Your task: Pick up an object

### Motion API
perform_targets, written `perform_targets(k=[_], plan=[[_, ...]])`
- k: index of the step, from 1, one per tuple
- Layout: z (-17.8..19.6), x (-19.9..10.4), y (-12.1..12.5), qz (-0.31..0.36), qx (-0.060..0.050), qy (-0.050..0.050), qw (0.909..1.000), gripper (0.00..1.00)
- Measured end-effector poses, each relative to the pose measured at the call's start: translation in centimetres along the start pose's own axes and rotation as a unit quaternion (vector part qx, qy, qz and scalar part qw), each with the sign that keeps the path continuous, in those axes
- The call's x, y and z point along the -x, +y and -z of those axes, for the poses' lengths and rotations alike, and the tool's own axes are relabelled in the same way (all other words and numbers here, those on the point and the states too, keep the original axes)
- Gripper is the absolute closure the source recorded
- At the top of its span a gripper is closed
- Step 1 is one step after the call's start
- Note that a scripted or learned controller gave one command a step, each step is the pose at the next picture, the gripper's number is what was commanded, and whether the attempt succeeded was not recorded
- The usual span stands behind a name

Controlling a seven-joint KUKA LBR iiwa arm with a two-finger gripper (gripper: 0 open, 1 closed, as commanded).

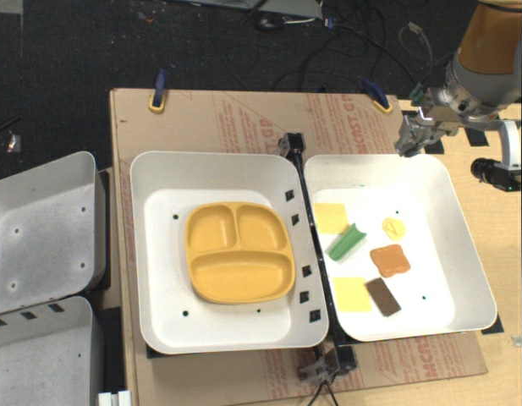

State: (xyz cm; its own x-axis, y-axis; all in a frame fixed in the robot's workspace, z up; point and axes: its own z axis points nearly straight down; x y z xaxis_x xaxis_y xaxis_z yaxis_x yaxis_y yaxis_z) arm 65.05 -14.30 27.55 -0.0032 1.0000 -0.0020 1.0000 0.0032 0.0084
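2 white bins: L bin [151, 227] w/ yellow tray [240, 252], R bin [451, 227] w/ 6 small items; hand [410, 145] state unclear.

A yellow three-compartment tray [240, 253] lies in the left white bin [151, 227] on the cardboard-covered worktop [227, 117], blue clamps [158, 90] grip its far edge, and cables [354, 32] trail across the dark floor [57, 49] beyond.

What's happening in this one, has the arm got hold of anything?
Nothing is in the arm's grasp. Its pincer hangs above the far rim of the right bin, away from the items. In that bin lie two yellow squares, a green piece, a small yellow round piece, an orange piece and a brown piece. The left bin holds a yellow divided tray.
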Motion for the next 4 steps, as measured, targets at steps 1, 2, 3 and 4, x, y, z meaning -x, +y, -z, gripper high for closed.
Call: perform_targets(k=[1, 2, 3, 4], plan=[[-1.3, -4.2, -2.2, 0.001, -0.005, 0.001, 1.0, 1.0], [-0.9, -9.3, -3.4, 0.002, -0.005, 0.002, 1.0, 1.0], [-1.1, -15.1, -5.0, 0.002, -0.005, 0.002, 1.0, 1.0], [-2.8, -20.9, -6.8, 0.003, -0.006, 0.002, 1.0, 1.0]])
